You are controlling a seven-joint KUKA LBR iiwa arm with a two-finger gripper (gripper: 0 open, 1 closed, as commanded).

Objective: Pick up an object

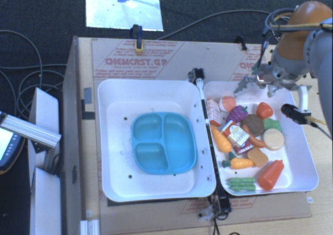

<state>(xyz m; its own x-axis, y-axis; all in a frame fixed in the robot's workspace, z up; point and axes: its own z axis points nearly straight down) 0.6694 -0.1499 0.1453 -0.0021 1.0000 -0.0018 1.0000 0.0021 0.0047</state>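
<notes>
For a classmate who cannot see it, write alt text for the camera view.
A grey robot arm with its gripper hangs over the far edge of the right white bin, which holds a heap of toy food. The left white bin holds a blue divided plate; both sit on a bench seen from above.

Two white bins are shown: the left bin (112, 125) bears a light blue compartment plate (163, 143); the right bin (304, 161) bears toy foods, among them an orange carrot (220, 139), a red tomato (264, 109), purple grapes (237, 114), green pea pods (242, 182), a cream disc (273, 139) and a red-orange bottle (270, 174). The arm (307, 31) is rendered grey with an orange band.
</notes>
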